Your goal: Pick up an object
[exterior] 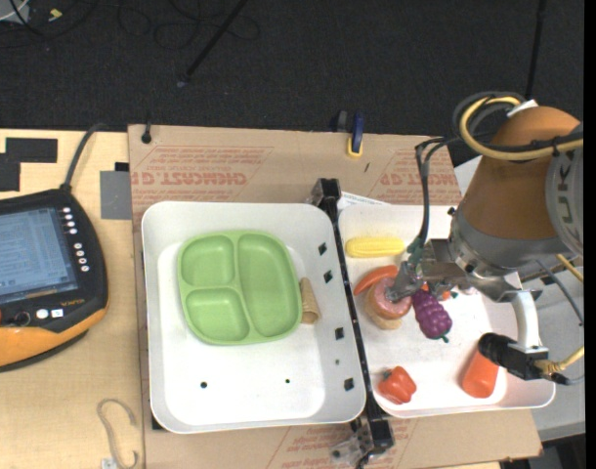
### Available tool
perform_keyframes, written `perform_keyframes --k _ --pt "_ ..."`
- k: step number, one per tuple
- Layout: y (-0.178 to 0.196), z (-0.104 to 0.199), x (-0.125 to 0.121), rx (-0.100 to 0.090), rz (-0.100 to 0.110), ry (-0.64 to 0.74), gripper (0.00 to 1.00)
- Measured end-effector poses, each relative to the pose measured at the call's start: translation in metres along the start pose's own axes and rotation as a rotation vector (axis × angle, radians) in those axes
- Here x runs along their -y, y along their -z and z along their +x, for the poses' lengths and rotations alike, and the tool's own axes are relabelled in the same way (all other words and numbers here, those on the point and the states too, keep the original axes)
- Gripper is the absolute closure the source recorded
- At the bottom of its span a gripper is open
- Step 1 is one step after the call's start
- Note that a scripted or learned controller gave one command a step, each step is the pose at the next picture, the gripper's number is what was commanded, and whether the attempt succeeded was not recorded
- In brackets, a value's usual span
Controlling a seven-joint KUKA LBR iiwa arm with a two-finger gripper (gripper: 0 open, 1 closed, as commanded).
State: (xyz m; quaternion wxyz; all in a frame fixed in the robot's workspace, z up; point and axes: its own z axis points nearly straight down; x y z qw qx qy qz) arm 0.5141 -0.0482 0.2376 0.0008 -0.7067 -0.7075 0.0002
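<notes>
Step in hand: end effector (pixel 412 279) down in right white bin (pixel 532 395), hovering at round orange-tan toy food (pixel 384 305), just beside purple plastic grape bunch (pixel 432 315). Grip state: cannot tell, tips hidden by wrist. Yellow plastic corn cob (pixel 374 247) just above toy food; red plastic pepper (pixel 397 384) below. Next likely needs closing and a straight lift.

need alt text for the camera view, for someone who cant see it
A grey and orange robot arm reaches from the right, its gripper low over toy food in the right white bin: purple grapes, yellow corn, a red pepper. The left bin holds a green divided plate.
</notes>
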Motion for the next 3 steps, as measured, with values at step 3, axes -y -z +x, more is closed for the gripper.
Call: perform_keyframes --k 3 --pt "-0.013 -0.007 -0.002 0.001 0.002 -0.002 1.0"
